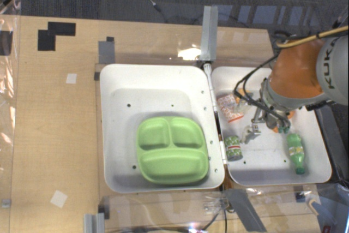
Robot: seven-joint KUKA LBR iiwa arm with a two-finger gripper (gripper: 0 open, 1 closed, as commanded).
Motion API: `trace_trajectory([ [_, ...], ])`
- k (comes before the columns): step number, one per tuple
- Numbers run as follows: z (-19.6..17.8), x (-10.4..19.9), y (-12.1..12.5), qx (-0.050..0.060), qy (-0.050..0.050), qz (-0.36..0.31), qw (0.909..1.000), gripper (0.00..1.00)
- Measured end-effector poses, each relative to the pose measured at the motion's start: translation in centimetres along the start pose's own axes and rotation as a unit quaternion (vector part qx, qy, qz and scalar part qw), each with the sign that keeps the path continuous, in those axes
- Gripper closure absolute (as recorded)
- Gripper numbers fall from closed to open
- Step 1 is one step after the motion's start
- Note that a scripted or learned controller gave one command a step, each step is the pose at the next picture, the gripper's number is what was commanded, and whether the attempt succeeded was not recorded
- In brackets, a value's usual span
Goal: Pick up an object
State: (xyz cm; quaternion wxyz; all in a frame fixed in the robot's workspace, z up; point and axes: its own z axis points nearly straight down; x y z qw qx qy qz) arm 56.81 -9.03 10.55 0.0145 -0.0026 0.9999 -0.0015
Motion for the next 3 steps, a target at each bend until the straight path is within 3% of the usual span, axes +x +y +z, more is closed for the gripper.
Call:
trace_trajectory([
  [1,0.6,-2.3,-0.1,0.001,-0.004,0.173,0.985,0.0],
  [2,0.9,-6.0,0.6,0.0,0.001,0.45,0.8929,0.0],
  [3,-0.9,-6.6,0.6,-0.003,-0.007,0.447,0.8946,1.0],
])
